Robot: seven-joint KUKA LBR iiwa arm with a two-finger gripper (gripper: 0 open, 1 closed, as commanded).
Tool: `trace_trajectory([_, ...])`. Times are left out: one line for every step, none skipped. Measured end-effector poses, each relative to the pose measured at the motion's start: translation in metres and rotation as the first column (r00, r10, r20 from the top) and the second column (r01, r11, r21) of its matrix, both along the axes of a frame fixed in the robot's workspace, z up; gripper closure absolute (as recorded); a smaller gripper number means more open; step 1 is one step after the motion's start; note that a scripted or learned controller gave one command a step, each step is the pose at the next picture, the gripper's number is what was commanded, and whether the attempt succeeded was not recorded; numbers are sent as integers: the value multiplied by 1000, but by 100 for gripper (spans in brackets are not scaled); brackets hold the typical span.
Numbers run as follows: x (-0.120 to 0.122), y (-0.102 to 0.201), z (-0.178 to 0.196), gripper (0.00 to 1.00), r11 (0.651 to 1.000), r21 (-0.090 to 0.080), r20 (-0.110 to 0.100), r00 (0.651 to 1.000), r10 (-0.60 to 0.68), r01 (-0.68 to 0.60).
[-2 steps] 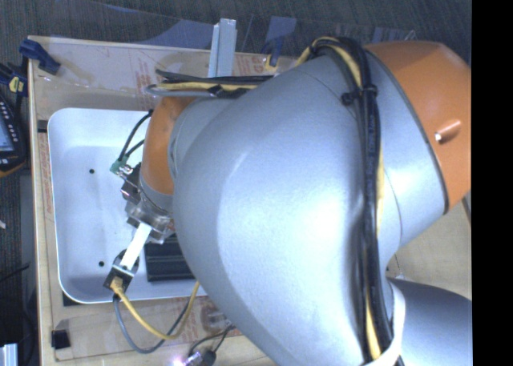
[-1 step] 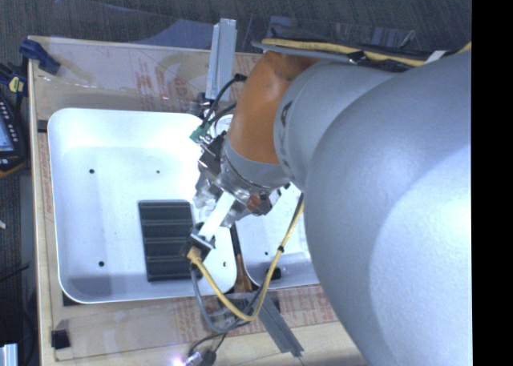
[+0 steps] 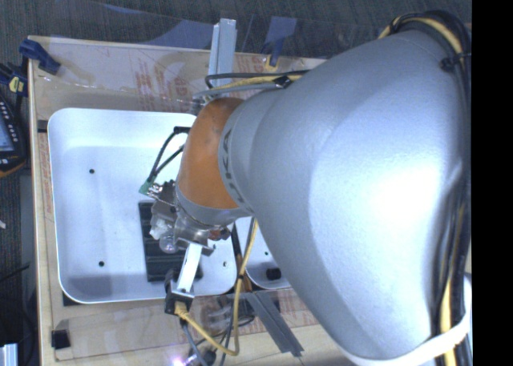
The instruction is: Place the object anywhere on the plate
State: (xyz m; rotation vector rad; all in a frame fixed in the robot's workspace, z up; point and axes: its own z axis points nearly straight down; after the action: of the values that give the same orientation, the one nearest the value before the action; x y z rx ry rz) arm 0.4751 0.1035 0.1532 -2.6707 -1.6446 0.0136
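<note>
Under the gripper (image 3: 166, 238) lies a dark flat block (image 3: 155, 262). I think it is stiff and light. Hold its long sides. I cannot tell if the gripper is apart or together.

I see a dark, flat, roughly rectangular object (image 3: 156, 248) lying on the floor of the left white bin (image 3: 80, 196), toward that bin's near right corner. My wrist covers its upper part, so I cannot tell its full outline or what kind of thing it is. A slice of the plate (image 3: 268, 278) peeks out below my arm in the right bin: a pale, rounded rim with a small dark spot on it. The dark object and the plate sit apart, in separate bins.
</note>
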Motion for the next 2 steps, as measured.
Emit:
trace_trajectory([5,47,-12,100,958,-2,3,958,-287,287])
trace_trajectory([1,-7,38,100,999,1,8,999,-37,37])
